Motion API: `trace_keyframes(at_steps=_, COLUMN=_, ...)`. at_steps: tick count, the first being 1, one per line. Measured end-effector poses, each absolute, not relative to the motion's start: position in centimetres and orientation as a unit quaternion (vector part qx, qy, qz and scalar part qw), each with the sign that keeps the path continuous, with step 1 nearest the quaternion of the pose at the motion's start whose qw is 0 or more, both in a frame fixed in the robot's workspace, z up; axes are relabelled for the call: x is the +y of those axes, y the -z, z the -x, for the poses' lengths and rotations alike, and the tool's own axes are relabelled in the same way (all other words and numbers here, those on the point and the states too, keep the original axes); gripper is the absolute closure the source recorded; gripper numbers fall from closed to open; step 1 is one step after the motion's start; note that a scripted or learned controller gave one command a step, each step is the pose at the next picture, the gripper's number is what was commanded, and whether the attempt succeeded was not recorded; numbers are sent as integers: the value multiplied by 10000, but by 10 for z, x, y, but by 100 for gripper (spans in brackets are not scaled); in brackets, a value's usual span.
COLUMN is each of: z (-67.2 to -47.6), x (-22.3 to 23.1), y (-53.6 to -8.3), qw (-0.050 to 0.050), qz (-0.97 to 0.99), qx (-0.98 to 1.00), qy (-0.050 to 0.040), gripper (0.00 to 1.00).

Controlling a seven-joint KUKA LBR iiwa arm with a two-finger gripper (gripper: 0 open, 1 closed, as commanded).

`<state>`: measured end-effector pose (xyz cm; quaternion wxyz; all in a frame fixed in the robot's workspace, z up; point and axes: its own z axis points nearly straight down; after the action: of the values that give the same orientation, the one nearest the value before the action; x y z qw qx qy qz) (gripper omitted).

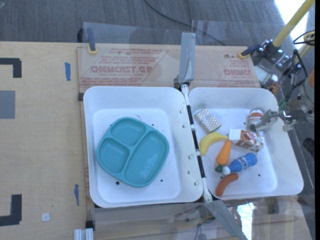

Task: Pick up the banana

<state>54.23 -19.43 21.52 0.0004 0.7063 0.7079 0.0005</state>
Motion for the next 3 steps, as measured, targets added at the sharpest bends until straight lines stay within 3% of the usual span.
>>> trace_keyframes(at_steps=1, z=-542, x=-114, y=-168, qw=-2, qz=-7168, qx=6973, qy=-2, gripper=0)
trace_keyframes(at_steps=2, z=-574, x=-100, y=-118, qw=142, qz=-7626, qx=6466, qy=-110, gripper=0)
trace_keyframes(at_steps=3, z=-575, x=-102, y=-108, qw=209, qz=-7788, qx=6267, qy=-145, gripper=0)
